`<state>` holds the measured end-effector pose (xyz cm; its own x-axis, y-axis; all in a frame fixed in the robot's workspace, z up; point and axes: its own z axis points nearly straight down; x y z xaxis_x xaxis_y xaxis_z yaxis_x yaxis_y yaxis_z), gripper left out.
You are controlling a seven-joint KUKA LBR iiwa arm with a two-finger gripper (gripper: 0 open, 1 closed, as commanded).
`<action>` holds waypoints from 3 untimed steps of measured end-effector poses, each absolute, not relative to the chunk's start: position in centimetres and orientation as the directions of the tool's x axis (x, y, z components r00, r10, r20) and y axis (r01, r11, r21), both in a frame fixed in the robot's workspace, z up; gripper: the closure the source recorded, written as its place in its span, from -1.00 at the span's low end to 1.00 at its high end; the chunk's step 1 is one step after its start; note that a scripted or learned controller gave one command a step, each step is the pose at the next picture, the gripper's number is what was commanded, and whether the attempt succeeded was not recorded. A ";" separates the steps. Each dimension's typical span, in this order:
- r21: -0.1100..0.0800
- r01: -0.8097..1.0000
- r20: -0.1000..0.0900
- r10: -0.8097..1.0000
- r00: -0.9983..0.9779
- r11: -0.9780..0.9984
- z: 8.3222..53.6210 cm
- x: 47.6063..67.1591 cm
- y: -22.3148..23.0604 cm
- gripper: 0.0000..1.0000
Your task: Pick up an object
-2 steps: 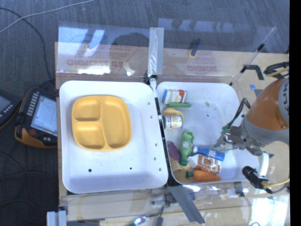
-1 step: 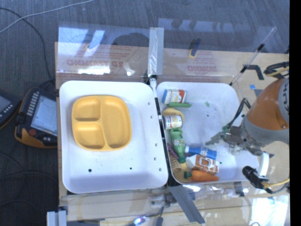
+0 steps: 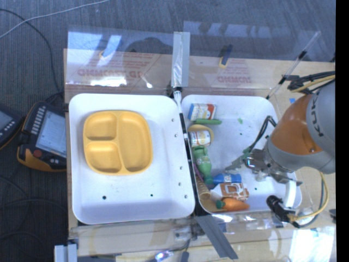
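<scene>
Tool [image 3: 246, 162]: we find it low over the right bin [image 3: 248, 116], near that bin's middle, at the end of the grey arm [image 3: 322, 127] with its orange band [image 3: 294, 132], which enters from the right. We cannot tell whether it is spread or pressed together, since the wrist covers most of it, and we see nothing gripped in it.

Right bin, contents, all crowded along its left wall and near corner:
- a small carton [image 3: 202, 112] with a red and white label, at the far end;
- a thin green piece [image 3: 206, 122] lying just below the carton;
- a tin can [image 3: 199, 137] on its side, below that;
- a green bottle-like item [image 3: 203, 162], against the wall;
- a small blue item [image 3: 227, 178], just left of the tool and closest to it;
- a brown and white packet [image 3: 233, 190], near the front;
- an orange carrot-shaped toy [image 3: 234, 204], touching the front wall.

Left bin [image 3: 163, 201]: we note a yellow divided plate [image 3: 117, 142], three compartments, lying flat toward the far left.

Worktop [image 3: 82, 59]: both bins sit side by side on it, with clear panels [image 3: 125, 59] standing behind them. A handheld control pendant [image 3: 41, 138] lies on the floor to the left.
</scene>
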<state>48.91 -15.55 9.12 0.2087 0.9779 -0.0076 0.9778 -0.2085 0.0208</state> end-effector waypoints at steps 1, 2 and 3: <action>0.021 0.979 -0.006 0.979 0.203 -0.202 9.1 48.9 -11.8 -1.00; 0.022 1.000 -0.010 1.000 0.019 -0.019 9.1 49.0 -11.0 -1.00; 0.021 0.997 -0.007 0.997 0.078 -0.078 9.1 48.9 -10.0 -1.00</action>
<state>48.93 -10.04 9.11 0.0779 0.9969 -0.0073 0.9968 -0.0777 0.0209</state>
